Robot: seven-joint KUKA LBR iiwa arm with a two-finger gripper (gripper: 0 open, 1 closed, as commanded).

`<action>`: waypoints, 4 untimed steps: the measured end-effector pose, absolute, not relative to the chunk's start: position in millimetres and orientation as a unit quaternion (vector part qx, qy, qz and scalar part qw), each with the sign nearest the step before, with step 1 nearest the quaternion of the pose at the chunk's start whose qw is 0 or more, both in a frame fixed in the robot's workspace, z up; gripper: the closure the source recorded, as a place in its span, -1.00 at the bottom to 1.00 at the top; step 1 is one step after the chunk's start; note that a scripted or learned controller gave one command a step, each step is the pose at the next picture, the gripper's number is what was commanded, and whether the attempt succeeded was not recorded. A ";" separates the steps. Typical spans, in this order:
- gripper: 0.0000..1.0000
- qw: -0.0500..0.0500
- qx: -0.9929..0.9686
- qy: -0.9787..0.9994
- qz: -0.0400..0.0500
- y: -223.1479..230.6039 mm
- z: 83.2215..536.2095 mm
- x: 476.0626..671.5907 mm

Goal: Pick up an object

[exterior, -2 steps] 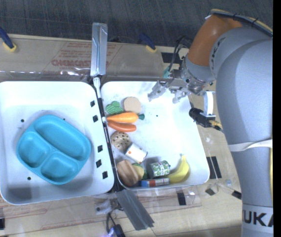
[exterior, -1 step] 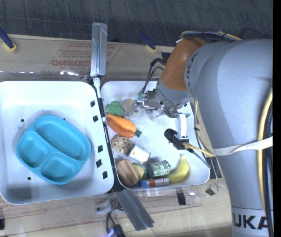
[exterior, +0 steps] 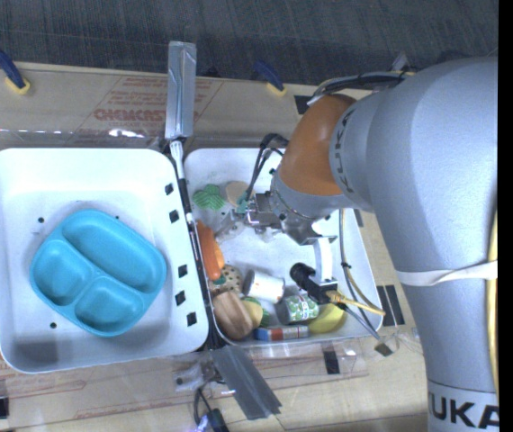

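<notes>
Reading "UKA" on my grey base, I'm bent over the right bin, my gripper low among clutter, grip unclear.

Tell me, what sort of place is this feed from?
Likely a robotics lab grasping bench: a KUKA arm reaches over two white bins, the right bin holding jumbled small toys, the left bin a blue tray.
</notes>
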State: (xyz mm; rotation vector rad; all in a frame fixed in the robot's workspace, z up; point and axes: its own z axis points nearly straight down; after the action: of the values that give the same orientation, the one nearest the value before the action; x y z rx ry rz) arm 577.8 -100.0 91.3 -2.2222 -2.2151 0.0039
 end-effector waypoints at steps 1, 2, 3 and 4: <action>-1.00 0.000 -0.702 -0.712 0.000 -151.8 93.7 476.8; 1.00 0.002 -0.698 -0.716 -0.003 -146.0 103.1 479.0; 1.00 0.001 -0.688 -0.726 0.001 -196.5 91.7 558.2; -1.00 0.002 -0.688 -0.726 0.000 -196.0 91.7 558.2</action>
State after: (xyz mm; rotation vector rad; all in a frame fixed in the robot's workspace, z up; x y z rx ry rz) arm 558.2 -196.0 91.7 -2.1595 -2.2772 0.0011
